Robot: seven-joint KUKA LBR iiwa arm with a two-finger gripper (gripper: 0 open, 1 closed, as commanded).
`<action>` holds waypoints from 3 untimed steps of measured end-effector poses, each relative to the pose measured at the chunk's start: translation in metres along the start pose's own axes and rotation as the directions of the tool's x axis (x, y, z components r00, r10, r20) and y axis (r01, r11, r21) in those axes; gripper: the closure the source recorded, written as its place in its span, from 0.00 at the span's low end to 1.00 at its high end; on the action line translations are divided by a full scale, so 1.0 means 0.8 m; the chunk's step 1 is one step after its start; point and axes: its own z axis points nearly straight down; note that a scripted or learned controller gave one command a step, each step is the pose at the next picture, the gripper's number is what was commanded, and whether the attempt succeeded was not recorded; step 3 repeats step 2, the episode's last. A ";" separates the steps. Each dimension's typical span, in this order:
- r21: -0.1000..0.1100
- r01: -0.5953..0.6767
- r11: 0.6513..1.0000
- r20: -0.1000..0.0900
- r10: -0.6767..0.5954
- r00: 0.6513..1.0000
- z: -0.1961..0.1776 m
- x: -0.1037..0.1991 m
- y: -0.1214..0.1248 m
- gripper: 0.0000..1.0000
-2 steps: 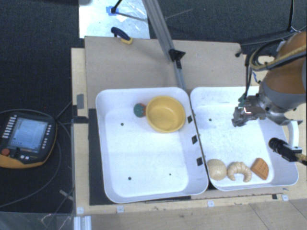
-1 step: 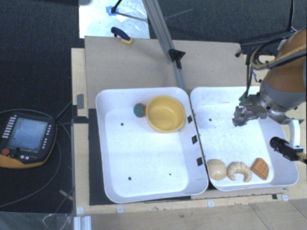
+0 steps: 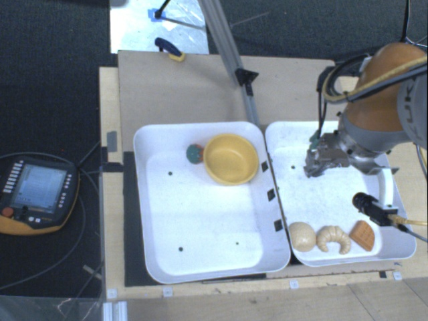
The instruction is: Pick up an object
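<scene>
- Hovering over bare floor of the right bin (image 3: 401,246), your gripper (image 3: 319,160) could close on nothing; can't tell its finger state.
- Nearest pickables, the bun (image 3: 301,235), croissant (image 3: 334,238) and cracker (image 3: 362,234), crowd the near wall, so you might nudge instead of grab.

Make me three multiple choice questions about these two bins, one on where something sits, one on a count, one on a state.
1. Where is the yellow bowl?
A. left bin's far right corner
B. right bin's near edge
C. on the bench outside the bins

2. How many items line the right bin's near edge?
A. one
B. three
C. five

3. How does the bowl sit?
A. upside down
B. on its side
C. upright, opening up

Answers: 1 A, it sits in the left bin beside a small teal ball. 2 B, a roll, a croissant and an orange biscuit. 3 C, its hollow inside faces up.
</scene>
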 end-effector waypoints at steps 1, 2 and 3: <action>0.000 0.000 1.000 0.000 0.000 1.000 0.010 0.061 0.000 1.00; 0.000 0.002 1.000 -0.001 -0.002 1.000 -0.006 0.132 0.002 1.00; 0.000 0.002 1.000 -0.001 -0.002 1.000 -0.006 0.132 0.002 1.00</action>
